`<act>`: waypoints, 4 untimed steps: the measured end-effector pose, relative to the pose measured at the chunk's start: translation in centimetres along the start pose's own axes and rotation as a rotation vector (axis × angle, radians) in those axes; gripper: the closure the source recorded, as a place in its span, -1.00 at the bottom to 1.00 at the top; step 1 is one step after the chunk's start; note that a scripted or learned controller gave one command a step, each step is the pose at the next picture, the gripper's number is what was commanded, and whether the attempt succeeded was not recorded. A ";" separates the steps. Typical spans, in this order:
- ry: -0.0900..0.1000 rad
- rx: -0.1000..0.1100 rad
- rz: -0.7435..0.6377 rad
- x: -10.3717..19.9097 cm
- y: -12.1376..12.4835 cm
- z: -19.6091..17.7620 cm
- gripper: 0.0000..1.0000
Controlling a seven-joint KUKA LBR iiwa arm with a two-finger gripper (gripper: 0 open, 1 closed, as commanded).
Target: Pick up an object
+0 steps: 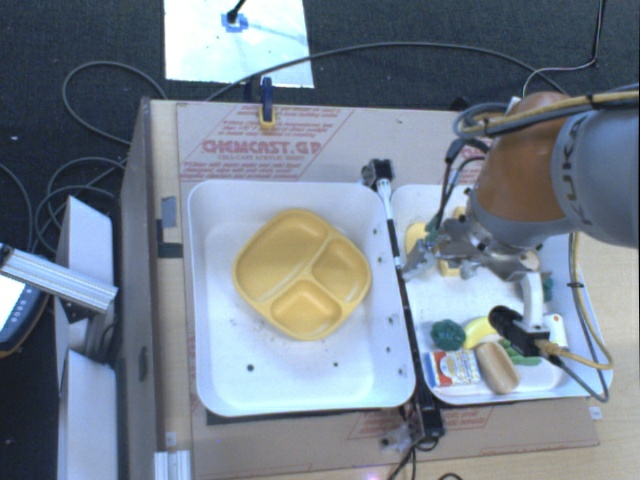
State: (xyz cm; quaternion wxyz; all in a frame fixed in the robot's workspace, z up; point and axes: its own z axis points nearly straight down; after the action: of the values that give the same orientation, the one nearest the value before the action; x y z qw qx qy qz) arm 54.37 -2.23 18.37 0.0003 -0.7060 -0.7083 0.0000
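Where bench meets dark carpet, cables trail; yellow tray in left bin; gripper state unclear.

A single fixed camera looks down at a slant from above the bench, far enough back to frame both white bins, surrounding dark floor, and the arm entering from the right.
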 end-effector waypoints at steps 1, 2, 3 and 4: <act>-0.001 -0.003 0.002 -3.1 3.6 -0.1 -1.00; -0.002 0.001 0.003 -8.8 1.1 8.8 -1.00; -0.001 -0.002 0.001 -10.8 9.4 9.9 -1.00; -0.001 -0.004 0.001 -6.7 5.8 9.8 -1.00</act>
State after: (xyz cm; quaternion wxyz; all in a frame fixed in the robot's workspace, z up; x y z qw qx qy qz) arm 60.24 -8.95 8.56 -0.0014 -0.7062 -0.7081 -0.0012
